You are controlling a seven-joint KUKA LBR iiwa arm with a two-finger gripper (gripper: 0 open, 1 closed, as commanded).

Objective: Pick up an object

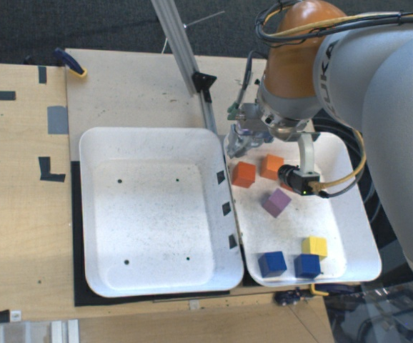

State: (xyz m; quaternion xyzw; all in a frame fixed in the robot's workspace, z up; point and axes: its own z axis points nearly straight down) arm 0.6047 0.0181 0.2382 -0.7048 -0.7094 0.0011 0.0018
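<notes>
- Claw [244,136]: metallic, set low over the far left corner of the right bin [356,259], under the arm's orange band; whether it is parted or closed cannot be told, and no object is seen within it.
- Orange cubes: one [244,174] lies just in front of the claw near the bin's left wall; a second [271,166] sits just beside it to the right.
- Purple block [276,202]: matte, tilted, near the bin's middle.
- Two blue cubes [271,263] [307,266] rest along the near edge, with a yellow cube [315,246] touching the right-hand blue one.
- Left bin [99,213]: shallow white plastic with rounded corners, speckled floor.
- Obstructions: a black cable end [297,179] hangs beside the second orange cube; a grey metal rail [181,45] slants across the counter [21,206] towards the bins' shared wall.
</notes>
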